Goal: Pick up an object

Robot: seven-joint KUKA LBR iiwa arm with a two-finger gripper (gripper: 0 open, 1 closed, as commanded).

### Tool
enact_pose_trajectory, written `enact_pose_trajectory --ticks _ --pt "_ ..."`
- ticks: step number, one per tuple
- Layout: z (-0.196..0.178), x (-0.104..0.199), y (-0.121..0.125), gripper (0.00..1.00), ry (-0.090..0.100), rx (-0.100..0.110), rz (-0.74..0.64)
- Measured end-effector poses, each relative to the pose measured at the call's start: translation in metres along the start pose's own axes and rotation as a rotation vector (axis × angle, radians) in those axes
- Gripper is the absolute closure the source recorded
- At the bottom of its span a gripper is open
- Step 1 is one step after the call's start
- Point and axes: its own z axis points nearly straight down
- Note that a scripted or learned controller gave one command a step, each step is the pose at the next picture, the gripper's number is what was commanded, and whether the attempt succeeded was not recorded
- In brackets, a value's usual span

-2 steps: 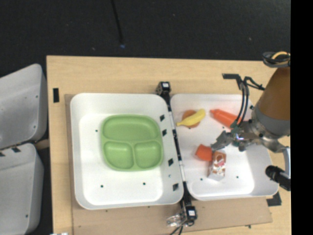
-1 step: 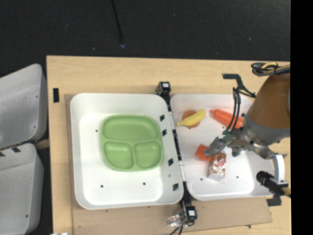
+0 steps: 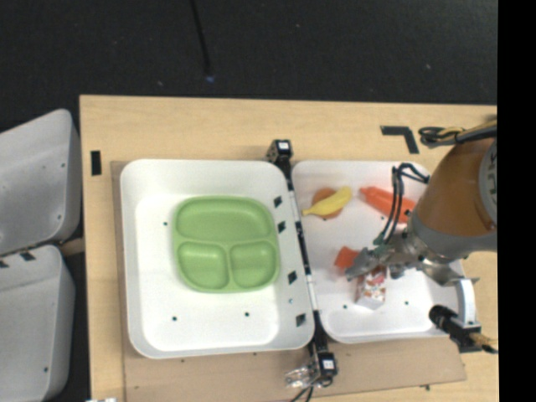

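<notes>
Camera view: wooden bench (image 3: 209, 128) on dark floor holds white bins; hand (image 3: 373, 276), grip state unclear.

The arm (image 3: 456, 199) covers the right bin's (image 3: 352, 329) far side and part of the orange piece (image 3: 381, 198); the small packet (image 3: 371, 291) beneath is too blurred to identify.

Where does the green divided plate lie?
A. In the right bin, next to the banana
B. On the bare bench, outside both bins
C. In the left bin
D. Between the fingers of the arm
C. The green divided plate lies flat in the middle of the left bin, apart from the banana, which is in the right bin.
</notes>
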Motion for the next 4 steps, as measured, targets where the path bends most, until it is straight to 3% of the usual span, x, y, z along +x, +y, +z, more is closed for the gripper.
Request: enact_pose_trajectory --ticks 1,2,3,4 --pt "-0.013 0.000 0.002 1.00 0.000 -0.006 0.004" --pt "-0.074 -0.005 0.009 1.00 -0.002 -0.012 -0.004" --pt "-0.074 -0.006 0.010 1.00 0.000 -0.006 -0.002" --pt "-0.069 0.048 0.013 1.00 0.001 -0.005 -0.008"
